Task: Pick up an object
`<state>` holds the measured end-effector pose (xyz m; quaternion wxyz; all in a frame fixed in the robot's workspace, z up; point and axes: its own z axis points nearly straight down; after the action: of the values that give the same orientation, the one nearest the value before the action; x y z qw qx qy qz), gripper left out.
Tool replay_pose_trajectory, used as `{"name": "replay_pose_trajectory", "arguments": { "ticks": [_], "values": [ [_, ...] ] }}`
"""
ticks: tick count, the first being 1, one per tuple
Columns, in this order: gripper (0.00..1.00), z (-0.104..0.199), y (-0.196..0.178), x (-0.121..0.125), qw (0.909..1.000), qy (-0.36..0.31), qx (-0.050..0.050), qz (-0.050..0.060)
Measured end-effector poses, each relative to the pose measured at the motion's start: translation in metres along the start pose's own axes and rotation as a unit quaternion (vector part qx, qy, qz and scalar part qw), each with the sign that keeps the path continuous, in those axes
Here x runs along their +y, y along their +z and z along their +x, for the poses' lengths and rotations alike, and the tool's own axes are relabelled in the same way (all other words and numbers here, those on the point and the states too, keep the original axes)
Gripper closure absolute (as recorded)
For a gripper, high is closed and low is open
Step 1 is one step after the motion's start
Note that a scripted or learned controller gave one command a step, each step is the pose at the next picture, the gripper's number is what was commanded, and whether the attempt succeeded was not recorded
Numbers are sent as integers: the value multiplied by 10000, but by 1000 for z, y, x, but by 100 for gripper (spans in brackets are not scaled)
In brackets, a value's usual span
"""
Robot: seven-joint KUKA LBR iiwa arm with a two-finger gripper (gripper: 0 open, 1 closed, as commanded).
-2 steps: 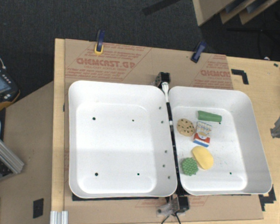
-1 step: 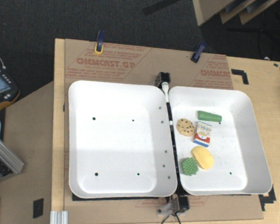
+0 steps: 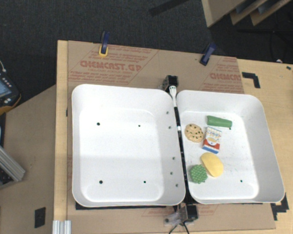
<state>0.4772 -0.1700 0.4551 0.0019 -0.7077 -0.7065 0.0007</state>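
The right bin [image 3: 265, 142] holds several small objects near its left half. A green block [image 3: 219, 122] lies at the top of the group. Just below it sits a small red, white and blue carton [image 3: 213, 139], with a round cookie [image 3: 194, 132] to its left. Lower down, a yellow oval piece [image 3: 212, 165] touches a round green textured piece [image 3: 198, 174].
The left bin [image 3: 85, 134] sits beside the right one, joined along a black centre strip [image 3: 177, 136]. Both rest on a cardboard sheet [image 3: 140, 63] held by two blue clamps [image 3: 104, 44] at the far edge. A cable connector [image 3: 187, 214] sits at the front.
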Motion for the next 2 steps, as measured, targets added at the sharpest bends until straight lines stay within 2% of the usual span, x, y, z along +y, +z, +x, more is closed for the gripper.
{"name": "replay_pose_trajectory", "arguments": {
  "ticks": [1,2],
  "values": [
    [100,-57,82,1,10000,18,-3,17],
    [100,-37,-4,104,9999,-41,-40,-93]
  ]
}}
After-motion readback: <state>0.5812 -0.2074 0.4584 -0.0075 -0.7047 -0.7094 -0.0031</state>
